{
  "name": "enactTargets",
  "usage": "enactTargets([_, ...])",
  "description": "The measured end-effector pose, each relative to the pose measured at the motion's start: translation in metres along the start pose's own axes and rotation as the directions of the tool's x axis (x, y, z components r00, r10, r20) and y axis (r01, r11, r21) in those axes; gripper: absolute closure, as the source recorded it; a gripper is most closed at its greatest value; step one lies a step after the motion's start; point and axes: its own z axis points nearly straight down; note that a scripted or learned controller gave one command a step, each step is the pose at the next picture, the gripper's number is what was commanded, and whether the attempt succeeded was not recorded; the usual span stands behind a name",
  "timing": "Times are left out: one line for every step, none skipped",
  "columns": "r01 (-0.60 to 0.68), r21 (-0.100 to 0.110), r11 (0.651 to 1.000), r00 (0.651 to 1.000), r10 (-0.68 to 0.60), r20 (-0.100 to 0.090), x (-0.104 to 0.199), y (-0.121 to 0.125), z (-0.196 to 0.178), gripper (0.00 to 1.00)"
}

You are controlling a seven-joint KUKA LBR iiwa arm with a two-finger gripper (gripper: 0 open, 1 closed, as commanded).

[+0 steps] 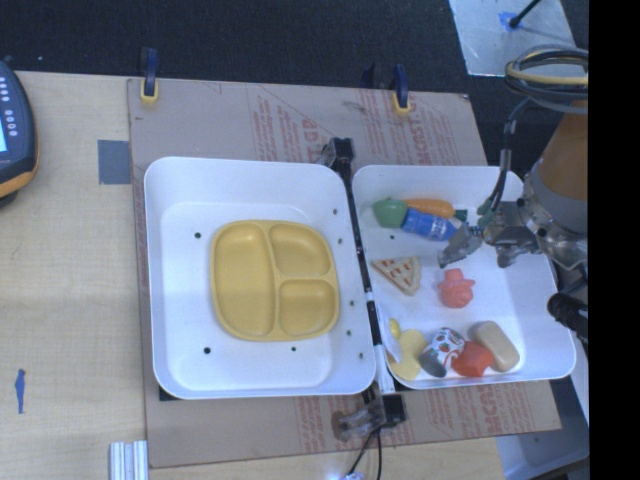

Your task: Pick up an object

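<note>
Hovering released above the red toy (457, 288), the gripper (480, 250) sits beside the blue bottle (430, 226).

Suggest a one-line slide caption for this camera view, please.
Gripper open above right bin toys, near red toy; yellow tray in left bin.

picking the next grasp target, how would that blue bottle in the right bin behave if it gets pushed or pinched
The blue bottle lies on its side and looks round, so a push would probably roll it. It looks like small, smooth plastic, likely light and a bit slippery. It rests against the orange carrot, which may shift with it.
</note>
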Motion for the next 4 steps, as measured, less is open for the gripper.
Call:
enactTargets([-0.002,0.005,1.0,1.0,0.002,0.0,-0.028,-0.005,0.068,0.0])
enactTargets([-0.001,0.006,1.0,1.0,0.001,-0.001,-0.049,0.024,0.154,0.0])
enactTargets([-0.002,0.0,1.0,1.0,0.002,0.002,-0.05,0.025,0.138,1.0])
enactTargets([0.004,-0.012,1.0,1.0,-0.004,0.0,-0.003,0.016,0.02,1.0])
